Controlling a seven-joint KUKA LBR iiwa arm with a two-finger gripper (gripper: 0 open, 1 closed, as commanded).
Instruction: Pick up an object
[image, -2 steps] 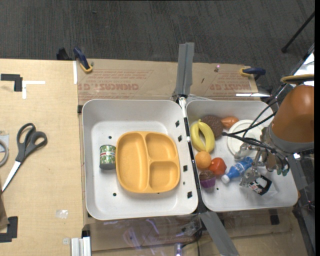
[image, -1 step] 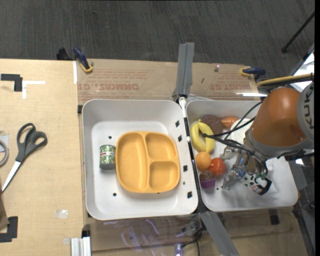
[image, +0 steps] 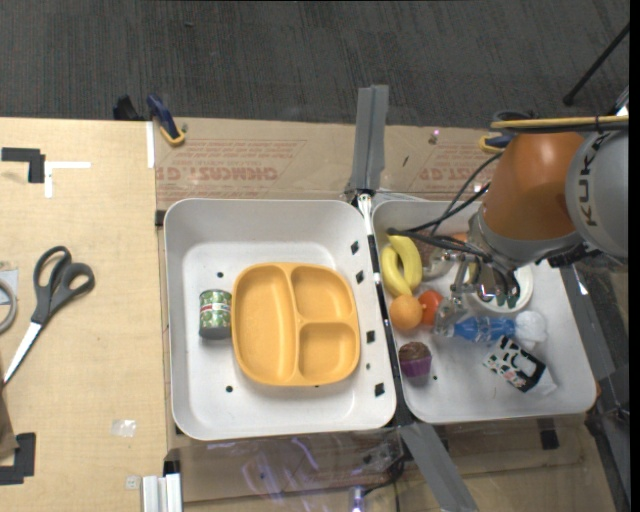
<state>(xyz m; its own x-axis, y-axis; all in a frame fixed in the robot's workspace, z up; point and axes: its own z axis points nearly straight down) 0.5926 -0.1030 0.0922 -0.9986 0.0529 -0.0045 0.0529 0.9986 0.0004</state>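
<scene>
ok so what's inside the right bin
The right bin holds a banana, an orange, a small red fruit, a dark purple item, a blue plastic bottle and a black-and-white packet. The arm covers the bin's back part.

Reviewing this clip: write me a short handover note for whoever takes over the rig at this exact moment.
Gripper: low in the right bin, above the blue bottle; finger state unclear, nothing seen held.
Right bin: banana, orange, small red fruit, purple item, black-and-white item.
Left bin: yellow divided plate, green can beside it.
Done: no pick confirmed.
Left: grasp and lift an object.
</scene>
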